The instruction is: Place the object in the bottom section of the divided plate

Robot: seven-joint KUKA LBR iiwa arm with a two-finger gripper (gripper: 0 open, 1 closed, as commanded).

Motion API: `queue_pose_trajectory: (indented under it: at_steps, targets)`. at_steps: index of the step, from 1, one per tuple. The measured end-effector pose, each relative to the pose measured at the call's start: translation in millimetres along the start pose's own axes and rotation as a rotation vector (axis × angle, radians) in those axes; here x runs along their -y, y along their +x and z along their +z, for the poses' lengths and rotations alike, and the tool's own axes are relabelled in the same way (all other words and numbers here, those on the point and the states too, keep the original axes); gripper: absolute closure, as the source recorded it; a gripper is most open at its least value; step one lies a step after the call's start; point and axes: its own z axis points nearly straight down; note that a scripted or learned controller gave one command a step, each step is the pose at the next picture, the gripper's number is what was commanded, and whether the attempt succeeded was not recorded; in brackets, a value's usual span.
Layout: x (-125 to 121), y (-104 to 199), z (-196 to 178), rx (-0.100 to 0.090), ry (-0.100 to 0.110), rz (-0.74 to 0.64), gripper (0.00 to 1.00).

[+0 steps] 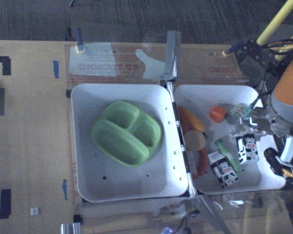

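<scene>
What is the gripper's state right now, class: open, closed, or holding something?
Gripper: cannot be told; it sits over the right bin, near the orange cup.

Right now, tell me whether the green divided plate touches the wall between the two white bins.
Apart. The camera view shows bare white bin floor between the green divided plate and the wall between the bins.

A single fixed camera hangs above my worktop (34, 130) and looks down at a slant, far enough back to take in both white bins and some floor beyond. My claw (251, 123) sits near the frame's right edge; the green divided plate (127, 133) lies well to its left, in the other bin
</scene>
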Motion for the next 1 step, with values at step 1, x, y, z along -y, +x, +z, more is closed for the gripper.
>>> queue_pose_trajectory:
  at_steps: [1]
  targets:
    - [0.0, -0.1, -0.1, 0.0, 0.0, 0.0, 0.0]
